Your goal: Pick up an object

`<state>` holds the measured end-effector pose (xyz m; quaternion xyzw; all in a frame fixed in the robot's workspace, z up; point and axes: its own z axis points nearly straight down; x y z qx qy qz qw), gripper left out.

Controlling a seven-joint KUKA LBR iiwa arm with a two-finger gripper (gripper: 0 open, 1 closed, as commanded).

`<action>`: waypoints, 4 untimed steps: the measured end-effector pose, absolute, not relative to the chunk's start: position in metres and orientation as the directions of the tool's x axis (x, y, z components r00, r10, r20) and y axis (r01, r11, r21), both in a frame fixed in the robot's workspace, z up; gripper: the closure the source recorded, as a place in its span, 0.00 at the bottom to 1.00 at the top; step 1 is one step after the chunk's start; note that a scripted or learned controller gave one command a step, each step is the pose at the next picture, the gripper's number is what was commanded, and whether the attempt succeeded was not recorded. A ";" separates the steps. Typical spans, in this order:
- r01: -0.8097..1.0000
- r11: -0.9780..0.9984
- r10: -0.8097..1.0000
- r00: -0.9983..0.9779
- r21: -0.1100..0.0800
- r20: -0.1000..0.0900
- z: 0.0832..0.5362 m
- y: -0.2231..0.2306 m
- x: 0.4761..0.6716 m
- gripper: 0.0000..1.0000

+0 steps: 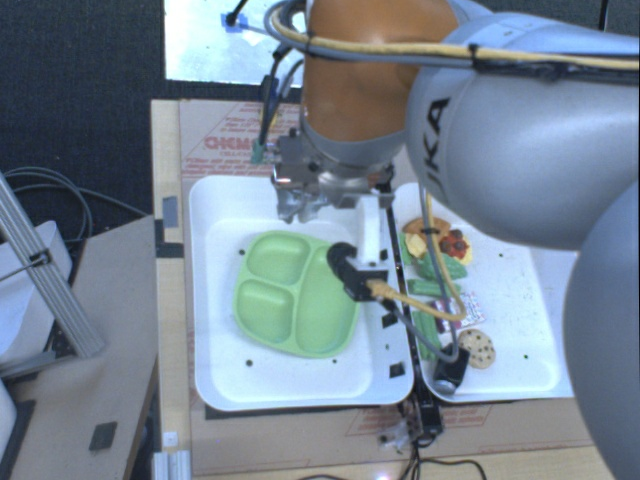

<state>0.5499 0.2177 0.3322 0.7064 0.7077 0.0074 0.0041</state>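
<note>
In the left bin [212, 268] lies a pale green plate [285, 303], rounded, three compartments, flat; the gripper [300, 206] hangs at its far edge, grip state impossible to tell; the right bin [530, 358] holds a cookie [477, 349].

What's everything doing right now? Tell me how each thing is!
Green plate: flat, face up in the left bin, no food on it.
Cookie: lying flat in the right bin.
Gripper: over the left bin, by the plate's far edge.
</note>
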 end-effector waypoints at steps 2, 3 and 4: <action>1.000 0.006 1.000 -0.006 0.002 0.001 0.190 0.151 0.589 1.00; 1.000 0.001 1.000 -0.001 -0.005 0.000 0.199 0.144 0.516 1.00; 1.000 0.008 1.000 -0.008 -0.005 0.001 0.123 0.206 0.510 1.00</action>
